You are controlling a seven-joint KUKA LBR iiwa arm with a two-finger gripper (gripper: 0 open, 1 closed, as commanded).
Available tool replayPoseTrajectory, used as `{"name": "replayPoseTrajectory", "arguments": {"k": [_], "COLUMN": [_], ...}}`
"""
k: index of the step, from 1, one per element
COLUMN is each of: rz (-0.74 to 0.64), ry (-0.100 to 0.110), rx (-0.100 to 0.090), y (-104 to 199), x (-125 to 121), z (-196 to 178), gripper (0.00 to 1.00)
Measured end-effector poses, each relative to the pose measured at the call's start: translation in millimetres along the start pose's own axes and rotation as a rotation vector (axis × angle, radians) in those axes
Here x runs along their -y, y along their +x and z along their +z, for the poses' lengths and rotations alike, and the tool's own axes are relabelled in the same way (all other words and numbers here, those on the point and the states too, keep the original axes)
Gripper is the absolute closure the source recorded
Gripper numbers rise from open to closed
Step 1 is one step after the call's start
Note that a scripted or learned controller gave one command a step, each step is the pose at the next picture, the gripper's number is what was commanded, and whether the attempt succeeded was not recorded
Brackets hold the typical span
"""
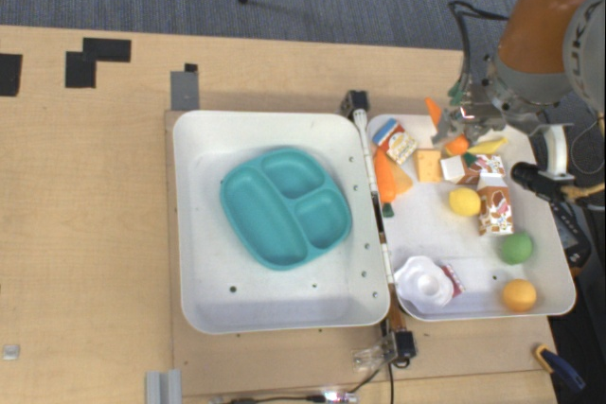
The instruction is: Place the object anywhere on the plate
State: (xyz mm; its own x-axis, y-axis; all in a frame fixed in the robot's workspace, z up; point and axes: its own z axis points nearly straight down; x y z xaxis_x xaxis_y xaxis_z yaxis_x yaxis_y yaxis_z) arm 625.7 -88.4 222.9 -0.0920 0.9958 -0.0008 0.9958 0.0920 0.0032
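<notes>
Over a tan bench, the gripper (pixel 464 120), its state impossible to tell, hovers by a small orange piece (pixel 456 146) in the right bin (pixel 559 293), likely light, rigid plastic best pinched across its middle, well apart from the teal plate (pixel 284 208).

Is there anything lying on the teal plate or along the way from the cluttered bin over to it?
Nothing visible lies on the teal plate. Between it and the right bin, where the gripper is among the toys, are the two bins' adjoining rims, low edges to be lifted over.
</notes>
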Motion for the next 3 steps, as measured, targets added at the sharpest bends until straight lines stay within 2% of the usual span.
{"name": "replayPoseTrajectory", "arguments": {"k": [1, 2, 3], "rz": [-0.002, -0.055, -0.054], "ry": [0.002, 0.001, 0.001], "rx": [-0.001, -0.002, -0.001], "y": [69.8, 139.3, 138.8], "x": [6.0, -20.4, -20.3], "z": [37.5, 38.3, 38.3], "gripper": [1.00, 1.00, 0.00]}}
